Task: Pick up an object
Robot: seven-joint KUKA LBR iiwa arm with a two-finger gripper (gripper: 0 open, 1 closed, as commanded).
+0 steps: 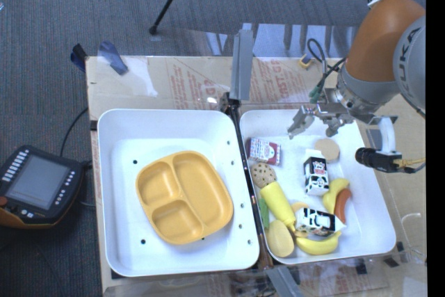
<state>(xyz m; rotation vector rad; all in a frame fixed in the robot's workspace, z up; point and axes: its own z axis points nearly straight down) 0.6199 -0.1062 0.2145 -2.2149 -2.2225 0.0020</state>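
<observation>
The gripper (318,120) is positioned over the upper part of the right bin (375,215), at about 12 o'clock from the bin's centre. 2 fingers are seen spread apart, and nothing is held between them.

No single object is named by the task; the candidates are all located in the right bin. A red packet (265,150) lies at 9 o'clock of the gripper's footprint, near the bin's left wall. A round beige piece (327,149) lies just below the gripper at 5 o'clock. A milk carton (316,174) lies at 6 o'clock, near the bin's centre. A cookie (263,174), a corn cob (277,202), a banana (320,244) and a second carton (317,220) are packed together toward 7 o'clock. The yellow divided plate (183,197) rests in the left bin (111,170).

Probable faults:

1. A closure on bare floor is likely if the descent is made from the present position, since the spot beneath the fingers appears bare.
2. A double contact is likely in the 7 o'clock cluster, where objects touch or overlap.
3. A slip is likely on the flat packet, since little height is offered to the fingers.
4. A collision with the bin's left wall is possible if the packet is approached.
</observation>
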